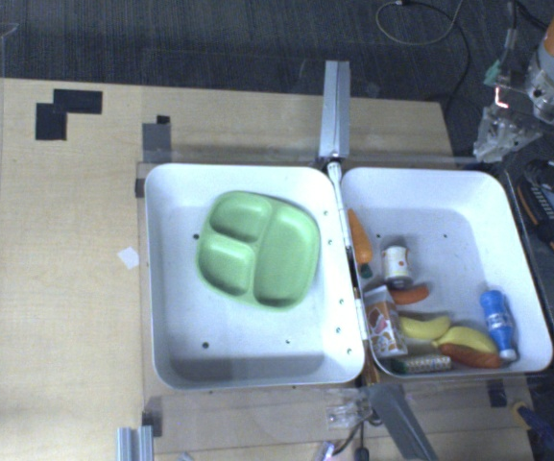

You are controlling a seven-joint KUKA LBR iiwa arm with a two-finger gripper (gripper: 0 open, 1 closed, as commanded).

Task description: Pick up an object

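Several small objects crowd the near left part of the right bin (469,195): an orange carrot (359,238), a small can (396,260), a banana (428,328) and, near the right wall, a blue bottle (496,323). The left bin (171,257) holds a green divided tray (258,248), and the gripper (500,133) hangs beyond the right bin's far right corner, off the tabletop; whether its jaws are open or closed, I cannot tell
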